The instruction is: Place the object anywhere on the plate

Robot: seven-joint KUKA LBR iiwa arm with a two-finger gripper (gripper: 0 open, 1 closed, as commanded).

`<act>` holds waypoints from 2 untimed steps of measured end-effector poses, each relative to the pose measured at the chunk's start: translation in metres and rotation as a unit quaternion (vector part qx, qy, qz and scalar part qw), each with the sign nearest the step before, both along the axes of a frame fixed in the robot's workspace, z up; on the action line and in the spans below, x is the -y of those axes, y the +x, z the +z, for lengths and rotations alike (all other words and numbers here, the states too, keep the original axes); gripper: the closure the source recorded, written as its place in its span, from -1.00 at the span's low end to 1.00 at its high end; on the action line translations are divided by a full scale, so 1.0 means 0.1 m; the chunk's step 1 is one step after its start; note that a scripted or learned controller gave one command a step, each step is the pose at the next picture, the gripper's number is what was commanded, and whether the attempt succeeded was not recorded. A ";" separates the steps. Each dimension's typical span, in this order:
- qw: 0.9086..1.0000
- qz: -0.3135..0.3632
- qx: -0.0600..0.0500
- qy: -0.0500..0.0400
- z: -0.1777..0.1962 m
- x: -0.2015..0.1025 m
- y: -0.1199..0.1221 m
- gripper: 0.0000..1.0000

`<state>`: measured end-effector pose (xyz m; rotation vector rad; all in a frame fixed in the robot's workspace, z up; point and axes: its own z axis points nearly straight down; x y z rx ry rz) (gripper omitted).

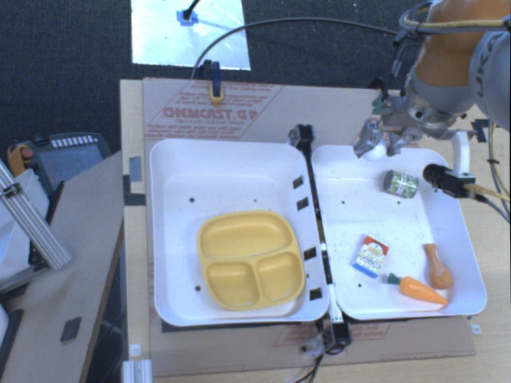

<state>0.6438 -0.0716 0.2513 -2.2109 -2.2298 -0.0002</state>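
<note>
A yellow three-compartment plate (249, 258) lies in the left bin (176, 182), toward its front. In the right bin (351, 190) lie a green can (400, 183) on its side, a small red and white box (370, 256), a toy carrot (417, 289) and a tan drumstick-shaped toy (437, 266). My gripper (382, 143) hangs over the right bin's back edge, left of and behind the can. Its two fingers stand apart with nothing between them.
A black divider strip (313, 214) with clips runs between the two bins. A yellow clamp (215, 82) sits on the cardboard behind the left bin. A black fitting on a white bracket (447, 178) reaches over the right bin's far right side.
</note>
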 end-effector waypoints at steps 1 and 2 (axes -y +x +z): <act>1.000 0.000 0.000 0.000 -0.16 -0.50 -0.22 1.00; 1.000 0.000 0.000 0.000 -0.15 -1.04 -0.53 1.00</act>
